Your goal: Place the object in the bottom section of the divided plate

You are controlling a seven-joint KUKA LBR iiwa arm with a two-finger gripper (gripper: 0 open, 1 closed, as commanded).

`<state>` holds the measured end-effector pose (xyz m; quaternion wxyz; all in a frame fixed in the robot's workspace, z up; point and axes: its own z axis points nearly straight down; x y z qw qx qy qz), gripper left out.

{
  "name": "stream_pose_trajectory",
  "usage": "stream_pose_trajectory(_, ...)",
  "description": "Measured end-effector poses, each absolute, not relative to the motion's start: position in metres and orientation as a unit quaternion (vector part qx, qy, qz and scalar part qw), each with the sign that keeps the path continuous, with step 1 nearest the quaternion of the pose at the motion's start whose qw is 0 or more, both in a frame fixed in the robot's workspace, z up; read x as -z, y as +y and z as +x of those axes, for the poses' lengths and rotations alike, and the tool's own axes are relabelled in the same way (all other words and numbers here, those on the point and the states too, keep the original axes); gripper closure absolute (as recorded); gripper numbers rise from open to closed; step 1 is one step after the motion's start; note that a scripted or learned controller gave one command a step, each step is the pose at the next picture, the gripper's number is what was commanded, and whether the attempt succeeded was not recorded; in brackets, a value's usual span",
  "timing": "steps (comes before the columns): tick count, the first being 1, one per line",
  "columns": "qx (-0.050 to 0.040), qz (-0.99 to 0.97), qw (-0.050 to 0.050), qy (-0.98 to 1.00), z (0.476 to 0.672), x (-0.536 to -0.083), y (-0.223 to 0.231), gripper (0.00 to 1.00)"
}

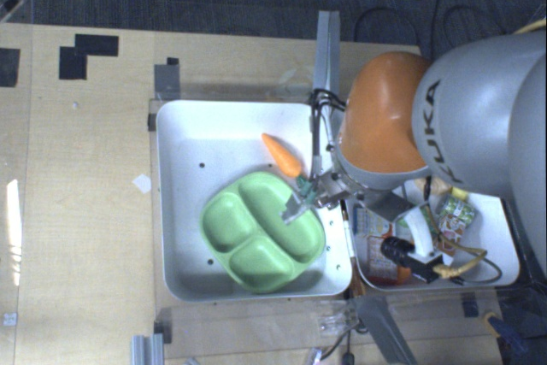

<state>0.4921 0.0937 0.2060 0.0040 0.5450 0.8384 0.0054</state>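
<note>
Toward the near wall of the left bin (pixel 184 184), the green divided plate (pixel 229 222) lies flat on the white floor, turned at a slant to the bin's walls. Raised ridges split it into compartments, all bare green. Its rim comes close to the wall shared with the right bin (pixel 506 269).

Just beyond the plate's far rim, the object, an orange carrot-shaped piece (pixel 282 154), lies on the bin's floor outside the plate. It is set at a slant, with its thin tip toward the far left corner and its thick end toward the shared wall. Whether that end touches the plate's rim I cannot tell.

Over the plate's right side, close to the shared wall, hangs the tool (pixel 301 203). It is just beside the carrot's thick end and nearer the near wall than the carrot is. From this angle I cannot tell whether the tool is apart or together; nothing shows clamped in it.

The grey arm (pixel 483 120) reaches in across the right bin, its orange band (pixel 385 126) over the shared wall. Beneath it, near the right bin's far right corner, a packet printed in green and yellow (pixel 453 214) lies partly hidden. Both bins rest on the pale wooden surface (pixel 77 209), which bears black marks (pixel 87 54) near its far left corner.
</note>
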Motion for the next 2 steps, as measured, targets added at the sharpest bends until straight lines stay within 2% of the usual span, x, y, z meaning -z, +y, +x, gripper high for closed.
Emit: stream_pose_trajectory(2,-0.0054,0.545,0.004,0.838,0.4921,-0.206,0.0937,0.0)
